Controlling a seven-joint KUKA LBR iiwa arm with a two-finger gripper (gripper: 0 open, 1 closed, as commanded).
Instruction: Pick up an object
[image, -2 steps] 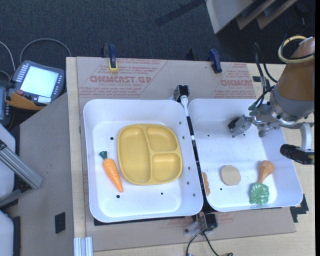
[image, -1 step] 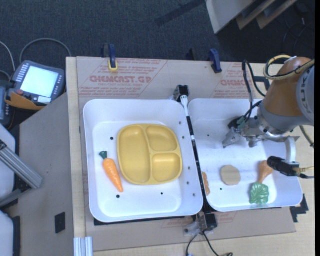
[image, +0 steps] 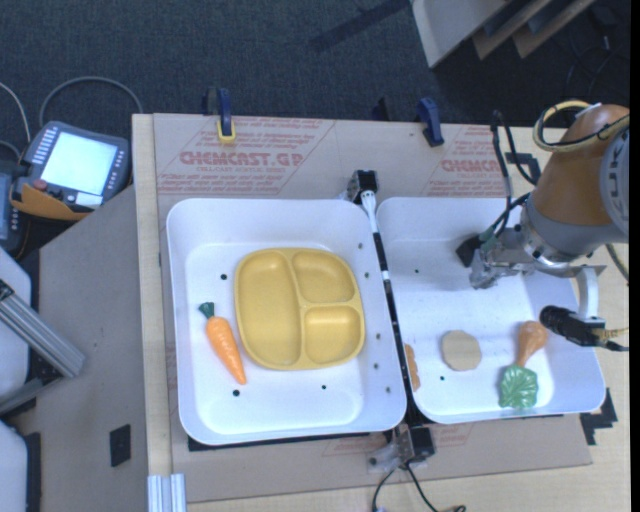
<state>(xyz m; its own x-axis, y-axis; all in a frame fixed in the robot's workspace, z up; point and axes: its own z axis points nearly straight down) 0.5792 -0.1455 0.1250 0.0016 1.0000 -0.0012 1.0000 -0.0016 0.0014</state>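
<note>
On a cardboard-topped bench (image: 300, 140) over dark carpet, two shallow white bins sit side by side, a teach pendant (image: 75, 165) resting off to the far side. The left bin (image: 190, 250) holds a yellow divided plate (image: 298, 306) with a toy carrot (image: 224, 345) lying just beside it. The grey-and-orange arm (image: 580, 190) reaches over the right bin (image: 430, 240), its gripper (image: 487, 268) poised above the bin's bare upper floor, well apart from every candidate. Whether the pincer stands open or closed cannot be told from here; nothing is seen between its tips.

The likeliest targets lie toward the near edge of the right bin: a round tan cookie (image: 461, 350), a small orange cone (image: 531, 342) and a green leafy piece (image: 518, 387), the last two nearly touching. All look like light, hard plastic play food, stiff and probably slippery. The cookie, lying flat and alone, would seem best taken across its edges; the cone across its narrow middle.
</note>
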